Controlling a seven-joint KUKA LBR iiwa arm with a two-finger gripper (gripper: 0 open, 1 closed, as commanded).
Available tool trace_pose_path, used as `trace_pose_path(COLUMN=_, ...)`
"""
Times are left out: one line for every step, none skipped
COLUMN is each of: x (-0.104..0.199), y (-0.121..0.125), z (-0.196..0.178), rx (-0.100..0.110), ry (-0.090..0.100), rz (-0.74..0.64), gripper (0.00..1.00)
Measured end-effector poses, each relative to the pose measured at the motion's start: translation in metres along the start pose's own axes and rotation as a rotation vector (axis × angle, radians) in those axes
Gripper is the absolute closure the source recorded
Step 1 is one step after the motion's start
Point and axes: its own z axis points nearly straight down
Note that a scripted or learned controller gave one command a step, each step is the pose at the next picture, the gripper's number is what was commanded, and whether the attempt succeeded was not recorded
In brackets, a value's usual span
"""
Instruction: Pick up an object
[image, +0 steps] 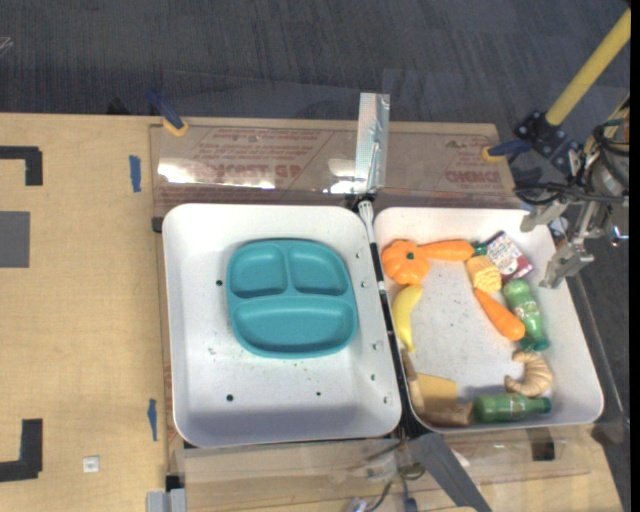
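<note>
My fingers (566, 268) hang apart with nothing between them, over the far right rim of the right bin (592, 372). I have not picked anything yet.

Nearest to me is a red and white packet (506, 254). It lies flat and touches a yellow corn piece (485, 272), so I think a closing grip could slide over it or drag the corn along. Just beyond lie a green vegetable (523, 310) and a carrot (499, 313), side by side. Coming down between them, I could pinch both or push one away.

The bin wall is right under me. A straight drop here would likely strike the rim and hit no object at all.

Farther off, a croissant (532, 373) leans on a green bottle (511, 406), both round and liable to roll. The pumpkin (403, 262) and banana (403, 316) sit against the far wall, leaving little room for one finger. The blue plate (292, 297) lies farthest away, in the other bin.
</note>
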Motion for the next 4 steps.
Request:
trace_pose_path(x=0.061, y=-0.005, z=0.169, rx=0.001, ry=-0.002, rz=0.111, gripper=0.0)
trace_pose_path(x=0.058, y=-0.004, z=0.158, rx=0.003, ry=-0.01, rz=0.108, gripper=1.0)
trace_pose_path(x=0.01, y=0.048, z=0.162, rx=-0.003, ry=0.0, rz=0.108, gripper=1.0)
trace_pose_path(x=0.01, y=0.045, z=0.162, rx=-0.001, ry=0.0, rz=0.113, gripper=0.0)
